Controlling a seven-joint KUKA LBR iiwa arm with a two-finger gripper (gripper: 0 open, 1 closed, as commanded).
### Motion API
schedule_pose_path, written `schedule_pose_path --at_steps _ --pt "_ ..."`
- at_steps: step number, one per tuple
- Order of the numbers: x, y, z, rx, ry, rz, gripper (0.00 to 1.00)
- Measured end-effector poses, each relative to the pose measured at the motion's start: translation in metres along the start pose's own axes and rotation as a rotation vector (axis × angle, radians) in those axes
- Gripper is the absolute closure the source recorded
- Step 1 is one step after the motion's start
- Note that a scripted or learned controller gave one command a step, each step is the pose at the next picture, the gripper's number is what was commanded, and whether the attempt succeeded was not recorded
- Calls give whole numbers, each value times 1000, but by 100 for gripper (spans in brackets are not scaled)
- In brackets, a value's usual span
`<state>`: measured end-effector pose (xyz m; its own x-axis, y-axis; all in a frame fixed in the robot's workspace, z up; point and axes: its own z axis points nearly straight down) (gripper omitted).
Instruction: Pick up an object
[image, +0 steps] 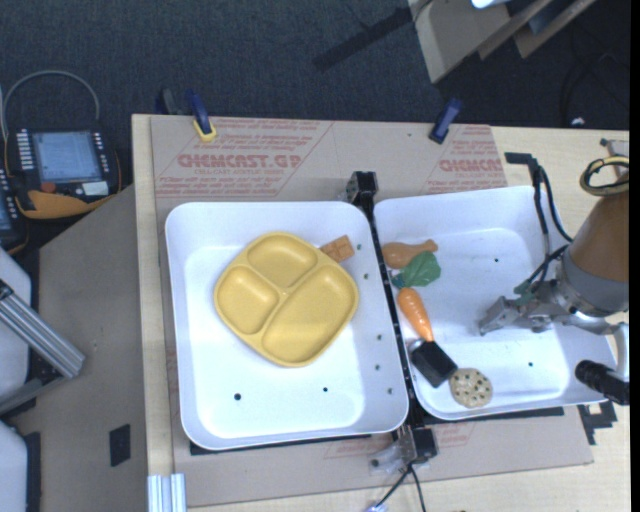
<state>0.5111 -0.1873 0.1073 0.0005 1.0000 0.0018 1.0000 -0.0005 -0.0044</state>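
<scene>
The right bin (500, 215) holds a tan drumstick (409, 250), a green leafy piece (420, 270) and an orange carrot (415, 314), all along its left wall. A black block (433, 363) and a round cookie (470, 387) lie near its front edge. My gripper (500, 316) hangs low over the bin's right half, pointing left, about a hand's width right of the carrot, with nothing seen in it. The left bin (250, 400) carries a yellow divided plate (287, 297) with a small brown block (338, 247) at its far right corner.
The arm's orange band and grey wrist (600, 255) enter from the right, with a black cable (540, 200) looping over the right bin's far corner. A black divider (385, 300) separates the bins. A teach pendant (62, 165) sits off the bench at left.
</scene>
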Motion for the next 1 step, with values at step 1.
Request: schedule_pose_path --at_steps 1 --pt "-2 1 17 -5 -2 1 0"
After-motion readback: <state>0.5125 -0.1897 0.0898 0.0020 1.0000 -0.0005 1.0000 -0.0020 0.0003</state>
